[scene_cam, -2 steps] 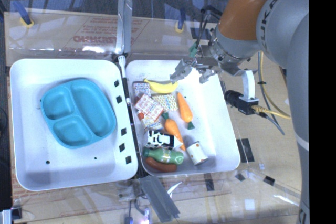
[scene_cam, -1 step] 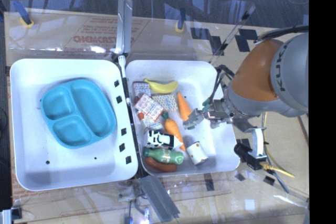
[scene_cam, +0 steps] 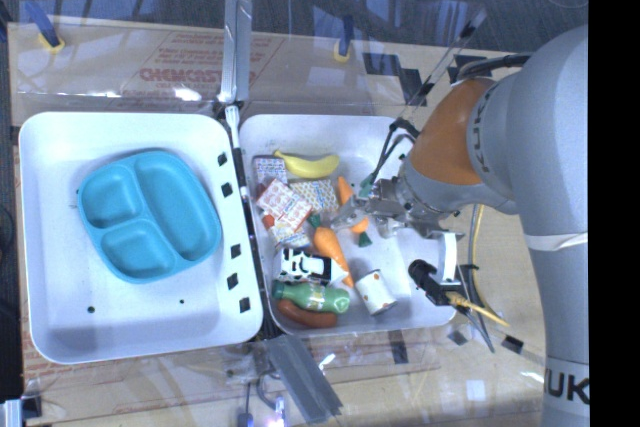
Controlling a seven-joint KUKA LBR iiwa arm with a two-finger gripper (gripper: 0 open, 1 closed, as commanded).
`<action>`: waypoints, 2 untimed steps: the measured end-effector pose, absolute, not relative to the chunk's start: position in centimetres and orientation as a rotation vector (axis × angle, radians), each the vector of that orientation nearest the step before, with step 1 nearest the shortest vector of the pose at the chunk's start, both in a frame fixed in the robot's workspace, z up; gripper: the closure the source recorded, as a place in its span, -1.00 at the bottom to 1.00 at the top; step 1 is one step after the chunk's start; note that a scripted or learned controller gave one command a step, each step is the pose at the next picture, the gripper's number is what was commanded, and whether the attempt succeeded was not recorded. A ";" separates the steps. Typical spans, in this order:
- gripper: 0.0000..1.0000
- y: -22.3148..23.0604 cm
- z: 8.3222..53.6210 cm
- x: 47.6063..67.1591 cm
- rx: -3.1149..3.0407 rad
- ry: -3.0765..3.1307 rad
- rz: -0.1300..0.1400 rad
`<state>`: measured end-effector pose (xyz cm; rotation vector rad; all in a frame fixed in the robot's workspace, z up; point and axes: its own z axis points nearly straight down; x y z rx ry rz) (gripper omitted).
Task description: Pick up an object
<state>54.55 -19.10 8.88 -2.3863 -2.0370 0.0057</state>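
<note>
Tray [scene_cam: 150,215] in left bin [scene_cam: 60,315]; banana [scene_cam: 308,164], carrot [scene_cam: 331,246] in right bin [scene_cam: 300,123].

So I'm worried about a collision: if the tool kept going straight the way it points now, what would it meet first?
Probably the carrot in the right bin: the tool points down and left toward the toy food there. Depth is unclear from this slanted view, so it might reach the bin floor first.

A yellow banana [scene_cam: 309,164] is lying curved near the right bin's [scene_cam: 300,126] far wall; orange carrots [scene_cam: 331,248] are resting mid-bin beside printed packets [scene_cam: 284,206], a small can [scene_cam: 374,292] (on its side) sitting nearer front
</note>
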 end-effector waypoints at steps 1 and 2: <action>1.00 -19.1 9.5 54.5 -2.378 -2.040 0.014; 1.00 -14.1 20.5 53.6 -2.621 -1.725 0.008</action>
